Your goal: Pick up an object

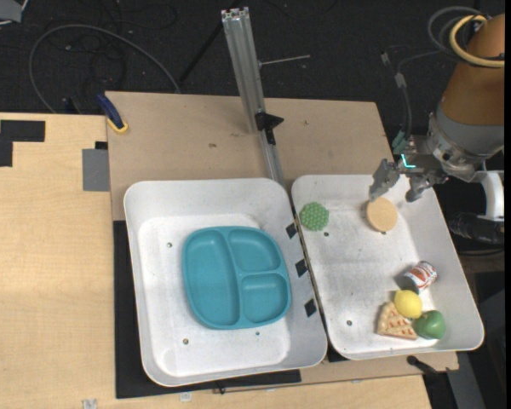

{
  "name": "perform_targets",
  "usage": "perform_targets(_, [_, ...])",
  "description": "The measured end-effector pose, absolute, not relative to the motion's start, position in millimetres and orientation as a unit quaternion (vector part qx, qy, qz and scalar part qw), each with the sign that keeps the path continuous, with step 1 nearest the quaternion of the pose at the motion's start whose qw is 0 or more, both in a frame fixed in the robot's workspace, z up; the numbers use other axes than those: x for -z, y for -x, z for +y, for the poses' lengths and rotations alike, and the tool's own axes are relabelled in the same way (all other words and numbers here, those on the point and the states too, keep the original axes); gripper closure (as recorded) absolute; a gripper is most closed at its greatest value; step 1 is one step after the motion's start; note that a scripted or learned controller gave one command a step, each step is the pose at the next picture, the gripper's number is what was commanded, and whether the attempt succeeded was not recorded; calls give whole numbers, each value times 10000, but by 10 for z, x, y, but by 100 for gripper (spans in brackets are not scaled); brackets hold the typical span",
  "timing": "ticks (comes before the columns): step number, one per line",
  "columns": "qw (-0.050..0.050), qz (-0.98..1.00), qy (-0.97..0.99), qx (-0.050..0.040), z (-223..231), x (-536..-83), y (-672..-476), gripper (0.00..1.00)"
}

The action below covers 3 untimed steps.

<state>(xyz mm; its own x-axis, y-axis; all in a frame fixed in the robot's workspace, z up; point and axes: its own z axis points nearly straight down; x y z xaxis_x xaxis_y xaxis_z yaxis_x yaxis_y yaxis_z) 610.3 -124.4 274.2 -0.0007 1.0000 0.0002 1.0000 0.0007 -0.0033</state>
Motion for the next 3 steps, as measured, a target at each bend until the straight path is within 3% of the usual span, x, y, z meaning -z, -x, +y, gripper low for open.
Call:
perform_targets(1, [4, -7074, 7068, -4, -1244, -2752, -6107, 0])
perform_targets(3, [38, -7072, 7070, -28, -1143, -1481, -6109, 0])
